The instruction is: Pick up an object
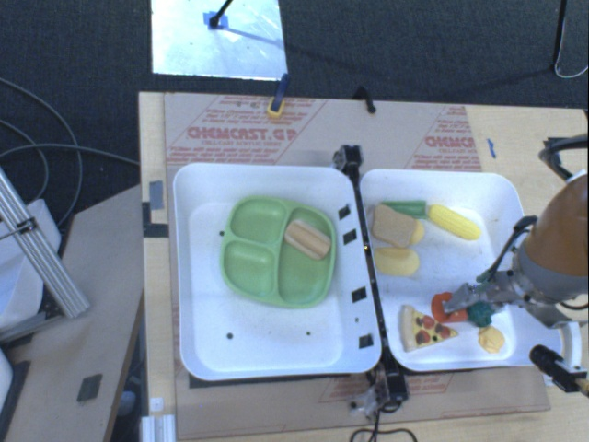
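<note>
Low over the right-hand bin (502,187), the end effector (471,300) reaches in from the arm's orange-banded wrist, its tip right among a cluster of toy food; I cannot tell its state or whether it grips anything. Touching or just beside it lie a red piece (442,304) and a green piece (480,315), the likeliest targets. A pizza slice (421,327) sits just below, a small orange piece (491,340) near. Farther off, a corn cob (455,221) and bread slice (394,226) lie against the bin's far wall. Well apart in the other bin, a green divided plate (262,265) holds a hot dog (307,238).
</note>
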Robot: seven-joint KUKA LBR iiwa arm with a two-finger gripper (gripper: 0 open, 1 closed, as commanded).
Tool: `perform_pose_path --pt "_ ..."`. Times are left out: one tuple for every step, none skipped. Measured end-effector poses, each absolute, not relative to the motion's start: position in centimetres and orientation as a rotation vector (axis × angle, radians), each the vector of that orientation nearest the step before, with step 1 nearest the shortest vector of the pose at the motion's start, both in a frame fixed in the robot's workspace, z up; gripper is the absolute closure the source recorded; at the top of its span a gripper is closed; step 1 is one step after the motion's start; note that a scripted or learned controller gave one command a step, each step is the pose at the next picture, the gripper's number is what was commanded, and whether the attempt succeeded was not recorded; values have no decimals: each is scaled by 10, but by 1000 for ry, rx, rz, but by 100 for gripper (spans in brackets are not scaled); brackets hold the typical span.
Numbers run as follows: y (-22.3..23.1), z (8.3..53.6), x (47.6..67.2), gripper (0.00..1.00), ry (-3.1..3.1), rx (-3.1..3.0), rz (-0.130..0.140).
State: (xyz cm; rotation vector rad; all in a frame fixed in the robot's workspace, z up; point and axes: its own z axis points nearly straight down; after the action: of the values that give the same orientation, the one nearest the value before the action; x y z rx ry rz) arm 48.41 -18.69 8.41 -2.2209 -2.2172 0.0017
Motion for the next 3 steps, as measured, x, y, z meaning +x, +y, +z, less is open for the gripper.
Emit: perform_pose_path --pt "-126 85 516 0 -2233 -2211 -5" --pt "-130 96 515 100 -2228 -2220 -6" --pt "-40 190 504 100 -2240 -2209 -14"
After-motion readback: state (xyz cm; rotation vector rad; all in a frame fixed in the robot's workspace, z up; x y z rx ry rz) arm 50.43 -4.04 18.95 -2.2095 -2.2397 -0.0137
